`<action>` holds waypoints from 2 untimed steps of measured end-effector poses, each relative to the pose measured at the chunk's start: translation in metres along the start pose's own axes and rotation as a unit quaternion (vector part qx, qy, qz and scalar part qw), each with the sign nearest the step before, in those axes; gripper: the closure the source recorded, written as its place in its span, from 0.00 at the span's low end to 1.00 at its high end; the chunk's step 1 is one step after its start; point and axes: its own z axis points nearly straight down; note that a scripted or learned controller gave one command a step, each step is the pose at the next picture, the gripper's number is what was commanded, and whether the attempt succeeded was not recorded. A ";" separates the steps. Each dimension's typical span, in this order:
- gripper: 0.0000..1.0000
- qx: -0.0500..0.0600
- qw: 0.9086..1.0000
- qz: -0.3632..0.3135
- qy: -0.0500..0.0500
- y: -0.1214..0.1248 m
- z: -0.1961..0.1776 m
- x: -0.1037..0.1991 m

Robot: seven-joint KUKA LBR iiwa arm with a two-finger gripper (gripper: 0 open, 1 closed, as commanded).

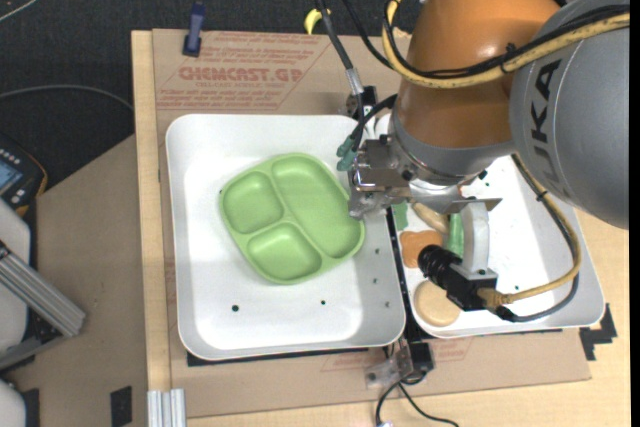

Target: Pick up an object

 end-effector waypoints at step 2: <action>1.00 -0.002 1.000 0.004 -0.001 0.059 -0.096 0.015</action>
